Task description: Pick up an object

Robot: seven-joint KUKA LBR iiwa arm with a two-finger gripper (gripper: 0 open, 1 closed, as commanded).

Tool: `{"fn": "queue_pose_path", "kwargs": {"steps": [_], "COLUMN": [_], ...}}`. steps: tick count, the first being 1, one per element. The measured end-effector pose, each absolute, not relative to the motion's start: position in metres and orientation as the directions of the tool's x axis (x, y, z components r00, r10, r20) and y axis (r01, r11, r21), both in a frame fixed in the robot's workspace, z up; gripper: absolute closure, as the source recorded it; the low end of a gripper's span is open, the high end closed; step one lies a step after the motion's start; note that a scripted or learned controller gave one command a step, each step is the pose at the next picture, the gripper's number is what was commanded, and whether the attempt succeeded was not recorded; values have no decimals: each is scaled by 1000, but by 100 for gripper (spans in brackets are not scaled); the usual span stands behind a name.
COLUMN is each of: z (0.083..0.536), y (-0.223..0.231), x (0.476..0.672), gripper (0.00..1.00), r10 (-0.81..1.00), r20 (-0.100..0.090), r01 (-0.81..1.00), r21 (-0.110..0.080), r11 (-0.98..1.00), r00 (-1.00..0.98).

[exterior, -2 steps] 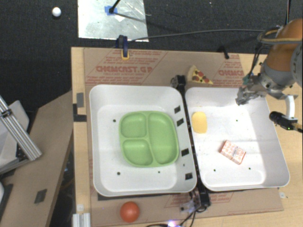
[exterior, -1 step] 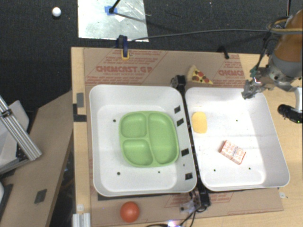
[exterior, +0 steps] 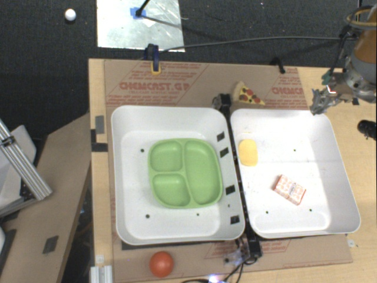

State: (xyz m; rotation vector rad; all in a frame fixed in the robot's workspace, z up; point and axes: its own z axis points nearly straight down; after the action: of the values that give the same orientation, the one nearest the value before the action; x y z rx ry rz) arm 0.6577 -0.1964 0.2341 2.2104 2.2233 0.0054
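The gripper (exterior: 321, 103) hangs above the far right corner of the right bin (exterior: 336, 158); whether it is open, I cannot tell. In this bin lie a yellow object (exterior: 248, 152) and a small pink box (exterior: 288, 189), well apart.

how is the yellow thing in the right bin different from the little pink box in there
The yellow thing is plain, rounded and smooth-edged; the pink box is patterned, with straight edges and corners. The yellow thing lies against the bin's left wall, long side up and down the view; the pink box sits nearer the middle, turned at a slant. Both lie flat in the right bin, untouched.
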Motion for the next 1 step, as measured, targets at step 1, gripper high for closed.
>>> {"fn": "queue_pose_path", "kwargs": {"steps": [1], "z": [223], "y": [-146], "x": [647], "gripper": [100], "r10": [1000], "r20": [1], "r01": [1000], "r21": [0], "r11": [9], "r00": [-9]}}
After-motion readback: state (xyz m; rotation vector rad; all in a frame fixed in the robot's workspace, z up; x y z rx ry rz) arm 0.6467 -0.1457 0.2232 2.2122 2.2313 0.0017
